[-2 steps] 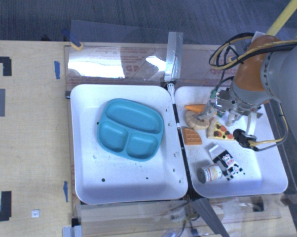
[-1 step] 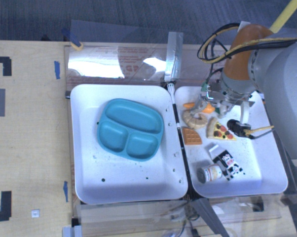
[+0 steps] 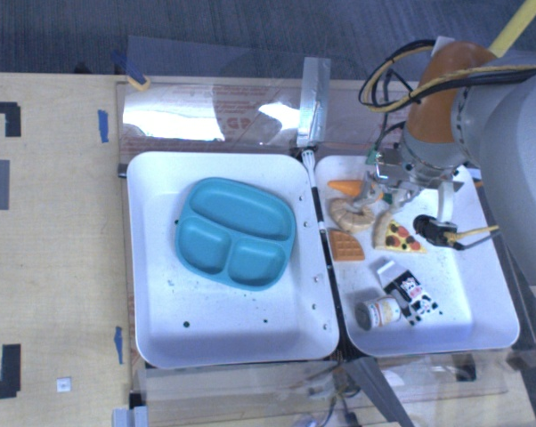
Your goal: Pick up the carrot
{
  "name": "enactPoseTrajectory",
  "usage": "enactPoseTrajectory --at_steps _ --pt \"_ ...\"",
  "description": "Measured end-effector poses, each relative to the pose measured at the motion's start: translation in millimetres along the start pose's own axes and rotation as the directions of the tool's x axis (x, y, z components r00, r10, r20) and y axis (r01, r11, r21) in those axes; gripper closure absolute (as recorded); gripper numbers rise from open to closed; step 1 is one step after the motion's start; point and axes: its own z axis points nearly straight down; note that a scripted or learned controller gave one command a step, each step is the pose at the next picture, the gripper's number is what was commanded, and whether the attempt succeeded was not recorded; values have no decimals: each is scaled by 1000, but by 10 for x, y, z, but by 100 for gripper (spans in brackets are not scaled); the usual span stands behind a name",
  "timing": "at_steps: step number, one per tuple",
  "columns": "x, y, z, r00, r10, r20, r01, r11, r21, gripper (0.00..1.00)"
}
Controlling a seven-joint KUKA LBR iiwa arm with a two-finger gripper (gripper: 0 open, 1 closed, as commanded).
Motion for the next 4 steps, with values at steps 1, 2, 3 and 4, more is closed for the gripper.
enactPoseTrajectory --at_steps 1,2,3,4 --pt "463 -104 -957 887 461 -30 -462 886 -29 100" --pt "1193 -388 -1117 997 76 -16 -77 997 -31 100" --pt "1186 -388 -1112 997 77 -15 -78 997 -30 0" --pt "805 -65 -927 908 417 -25 -418 908 -26 0"
